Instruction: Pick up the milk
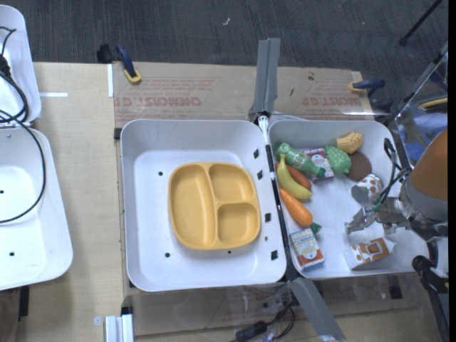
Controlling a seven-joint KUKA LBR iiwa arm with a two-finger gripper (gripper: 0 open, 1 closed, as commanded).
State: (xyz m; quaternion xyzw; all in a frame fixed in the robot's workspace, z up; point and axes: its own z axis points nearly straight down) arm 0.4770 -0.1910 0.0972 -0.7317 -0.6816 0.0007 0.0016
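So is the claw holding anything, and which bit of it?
Nothing is held. The claw hangs over the right bin, above a small carton, with nothing between its fingers.

The robot arm point(436, 173) shows a rounded orange band above grey metal wrist parts. Slim silvery fingers point(358, 221) project from the gripper point(356, 219), with thin dark cables nearby.

The arm point(433, 173) is cut off by the picture's right edge just beyond the right bin point(335, 271), so only its orange band and wrist show. Whether the gripper point(358, 223) fingers stand open over that bin's floor is too blurred to tell. The print on the small carton point(306, 248) in that bin's near left corner is too small to read.
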